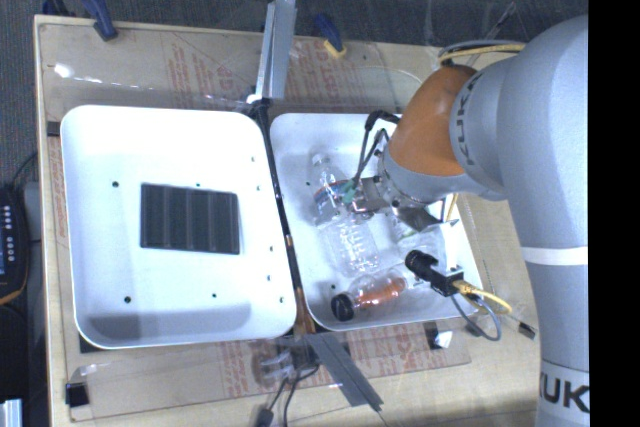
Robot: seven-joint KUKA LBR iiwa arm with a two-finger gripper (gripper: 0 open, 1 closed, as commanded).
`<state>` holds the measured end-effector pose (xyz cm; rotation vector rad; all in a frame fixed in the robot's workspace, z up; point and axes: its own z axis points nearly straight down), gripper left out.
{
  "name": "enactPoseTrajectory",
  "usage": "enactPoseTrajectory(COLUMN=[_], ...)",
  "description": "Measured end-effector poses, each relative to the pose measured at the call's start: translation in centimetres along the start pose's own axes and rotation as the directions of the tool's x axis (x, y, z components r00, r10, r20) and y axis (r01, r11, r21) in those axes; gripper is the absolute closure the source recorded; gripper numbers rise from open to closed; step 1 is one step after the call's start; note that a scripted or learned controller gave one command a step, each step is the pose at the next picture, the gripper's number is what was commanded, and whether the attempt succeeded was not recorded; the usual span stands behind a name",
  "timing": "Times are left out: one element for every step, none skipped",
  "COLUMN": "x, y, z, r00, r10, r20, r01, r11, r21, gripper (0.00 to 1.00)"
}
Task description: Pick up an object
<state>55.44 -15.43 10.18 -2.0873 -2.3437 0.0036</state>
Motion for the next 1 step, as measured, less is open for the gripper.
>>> enactPoseTrajectory(x=[5.98], y=[8.7], z=[-9.07], r00=[0.999], r10=[-0.034], r20=[0.0], r01=[0.034], r11=[0.999], r21=[-0.002], gripper=[1.0])
